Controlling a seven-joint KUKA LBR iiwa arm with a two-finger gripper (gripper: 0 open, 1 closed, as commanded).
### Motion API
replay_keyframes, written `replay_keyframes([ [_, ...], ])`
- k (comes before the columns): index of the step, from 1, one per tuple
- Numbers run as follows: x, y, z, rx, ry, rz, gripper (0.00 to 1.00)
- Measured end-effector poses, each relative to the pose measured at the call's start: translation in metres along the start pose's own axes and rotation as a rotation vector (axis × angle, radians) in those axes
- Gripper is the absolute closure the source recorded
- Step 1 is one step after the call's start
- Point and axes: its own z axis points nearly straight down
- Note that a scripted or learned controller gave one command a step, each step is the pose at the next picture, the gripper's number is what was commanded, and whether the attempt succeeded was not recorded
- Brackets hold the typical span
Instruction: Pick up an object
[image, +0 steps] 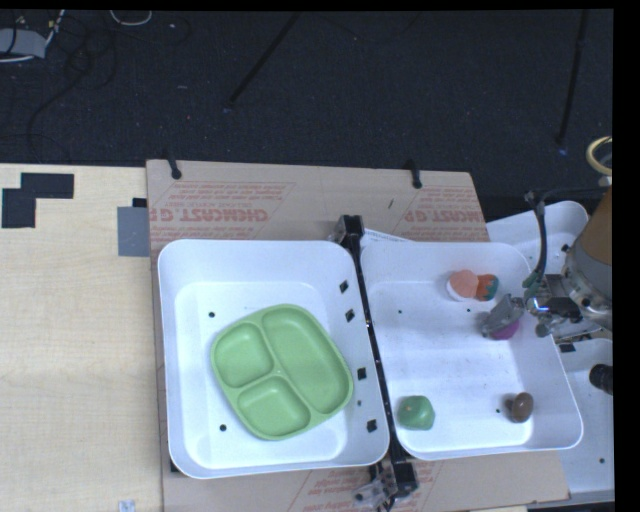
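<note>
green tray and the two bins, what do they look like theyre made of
Green tray: looks like moulded plastic, matte, with three compartments, rounded dividers and an even light green colour.
Left bin and right bin: probably thin white plastic with a slight sheen, rounded corners and a rolled rim. The look alone leaves the exact material open.

One fixed camera looks down at a slant from above the worktop (70, 340), fairly near, taking in both white bins (190, 300) and dark floor (300, 80) beyond.
</note>
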Motion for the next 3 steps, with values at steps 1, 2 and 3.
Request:
replay_keyframes([
  [1,-0.005,0.002,0.045,0.006,0.002,0.0,0.0],
  [2,0.003,0.007,0.105,0.006,0.003,-0.001,0.0],
  [3,0.004,0.007,0.128,0.003,0.002,0.001,0.0],
])
